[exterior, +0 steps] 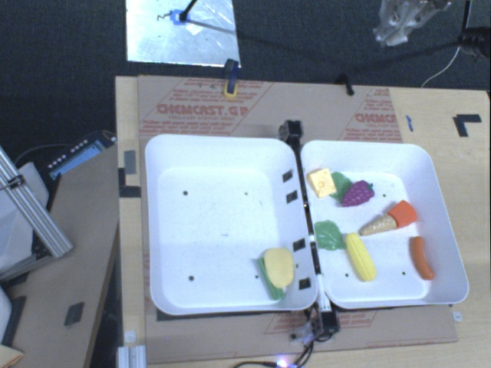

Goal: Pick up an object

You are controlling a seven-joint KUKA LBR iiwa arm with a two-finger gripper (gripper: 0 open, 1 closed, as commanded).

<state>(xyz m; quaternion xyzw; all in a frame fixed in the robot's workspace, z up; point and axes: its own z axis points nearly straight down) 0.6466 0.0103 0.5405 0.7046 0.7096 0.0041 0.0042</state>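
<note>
Left bin [192,167]: corn-like piece [278,269] at 5 o'clock. Right bin [441,205]: grapes [357,193], carrot [391,219], sausage [420,257]. Gripper [399,21] hung at 1 o'clock, off the bins; jaws' state indeterminable. Approach step; next move likely calls for descent over a chosen piece.

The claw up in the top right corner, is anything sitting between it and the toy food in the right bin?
Nothing visible does. The claw hangs past the bench's far edge, beyond the right bin. Between them lies only bare bench board. The grapes and cheese lie nearest that side, uncovered.
</note>
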